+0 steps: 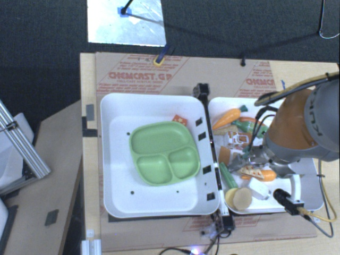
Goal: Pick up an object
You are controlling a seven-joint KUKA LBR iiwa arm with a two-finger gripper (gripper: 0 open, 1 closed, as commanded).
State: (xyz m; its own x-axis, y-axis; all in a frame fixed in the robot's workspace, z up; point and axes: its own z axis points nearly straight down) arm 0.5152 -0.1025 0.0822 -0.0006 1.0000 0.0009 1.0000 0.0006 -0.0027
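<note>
Gripper (248, 161) sits low in the right bin (313, 198), down among the clutter; whether it is clenched or released cannot be told, and nothing is visibly grasped.

Far left of it: left bin (114, 195), holding a green tray (162, 153) with three compartments. A small red-orange block (179, 120) lies just beyond the tray's far right corner, touching or nearly touching the rim.

Between bins: black divider strip (208, 142).

Just left of the gripper: a brown piece (225, 154) and a green stick (227, 175) along the bin wall. Up and left: a carrot (227, 117), tilted, with a green tip. Above the gripper: a red-and-green item (247, 124) and a white printed packet (237, 138).

Below and slightly left: a tan round disc (240, 198), near the bin's front wall. Directly beside the gripper, lower right: an orange piece (265, 174), touching or nearly so. A white block (260, 189) lies below that.

Right of the gripper: arm (300, 126), grey with orange band, covering much of the bin.
</note>
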